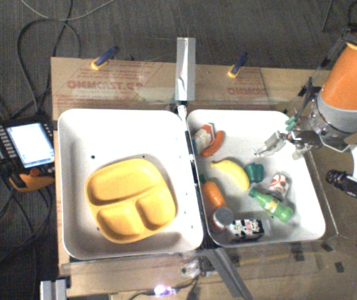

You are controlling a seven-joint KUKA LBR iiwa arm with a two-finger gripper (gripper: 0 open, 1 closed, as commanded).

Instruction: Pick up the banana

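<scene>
Camera view: gripper hovered over the right bin's upper right area, grasping nothing; couldn't tell if it was released or clenched. Banana lay mid-bin, well left of the gripper, touching the carrot and beside a teal cup. Yellow divided plate sat in the left bin.

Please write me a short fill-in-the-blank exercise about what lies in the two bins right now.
1. The yellow divided tray lies in the ____ bin of the camera view.
2. The banana lies in the right bin, just above the ____ carrot.
3. The hand hovers over the right bin, to the ____ of the banana in the camera view.
4. The green bottle lies in the ____ bin.

Missing words: left; orange; right; right
</scene>
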